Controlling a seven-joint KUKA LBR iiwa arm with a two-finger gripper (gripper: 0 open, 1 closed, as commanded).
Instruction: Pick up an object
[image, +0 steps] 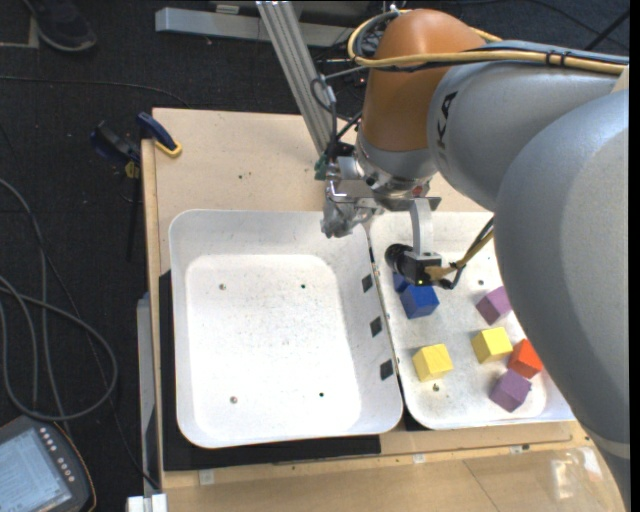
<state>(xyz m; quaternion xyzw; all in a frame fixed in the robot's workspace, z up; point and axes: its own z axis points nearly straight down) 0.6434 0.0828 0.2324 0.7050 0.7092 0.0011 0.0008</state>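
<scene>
My gripper (341, 220) hangs over the far end of the ridge between the two bins, at the left bin's (182, 300) back right corner. In the right bin (447, 416) lie several small blocks. A blue block (419, 299) is nearest, a short way right of and in front of the gripper. Further forward are two yellow blocks (433, 361) (491, 343), two purple blocks (492, 304) (510, 390) and a red block (526, 357). The arm hides the right bin's far right part.
A blue and yellow clamp (150, 136) sits at the bench's back left corner. A slanted metal rod (300, 75) rises behind the gripper. Cables and a pendant (35, 480) lie on the floor to the left.
</scene>
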